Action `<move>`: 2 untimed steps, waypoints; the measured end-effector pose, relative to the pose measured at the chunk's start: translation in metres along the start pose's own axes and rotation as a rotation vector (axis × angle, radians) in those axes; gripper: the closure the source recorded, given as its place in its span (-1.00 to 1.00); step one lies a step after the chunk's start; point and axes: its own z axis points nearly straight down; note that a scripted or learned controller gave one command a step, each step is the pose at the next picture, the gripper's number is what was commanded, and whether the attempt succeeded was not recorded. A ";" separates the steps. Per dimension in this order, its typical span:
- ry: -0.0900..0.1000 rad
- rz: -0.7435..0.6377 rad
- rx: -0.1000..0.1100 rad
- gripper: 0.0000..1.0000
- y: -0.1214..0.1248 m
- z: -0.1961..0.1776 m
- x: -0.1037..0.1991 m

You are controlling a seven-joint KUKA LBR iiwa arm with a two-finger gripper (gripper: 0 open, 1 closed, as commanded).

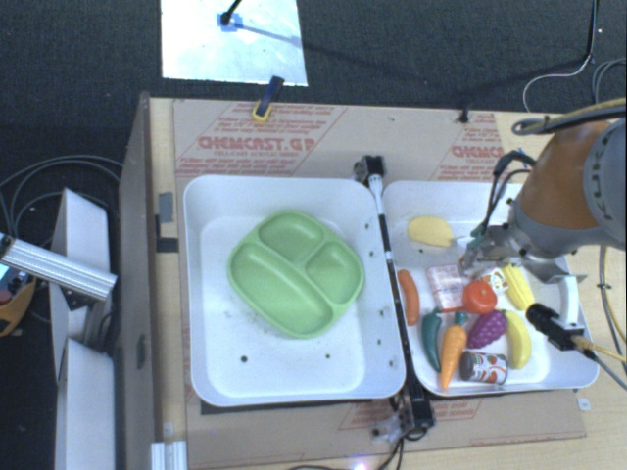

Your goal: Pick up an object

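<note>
Dark floor lies around my desk (294, 135), and my pincer (477, 255) hangs low over the toy food in the right bin (460, 189); I cannot tell if it is open, so next I must grab one toy.

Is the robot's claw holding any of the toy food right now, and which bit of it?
It cannot be told. The gripper sits low in the right bin, above the tomato, but nothing shows between its fingers.

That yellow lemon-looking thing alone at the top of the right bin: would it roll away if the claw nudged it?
Probably a little. The lemon looks rounded and smooth, so a sideways push may roll or slide it across the right bin floor. Nothing touches it, so little would stop it before the wall. It looks like a plastic toy, likely light and stiff, though that is a guess.
</note>
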 end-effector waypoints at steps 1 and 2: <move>0.001 0.000 0.003 -1.00 -0.001 0.001 0.000; 0.012 -0.006 0.012 -1.00 -0.024 0.017 -0.003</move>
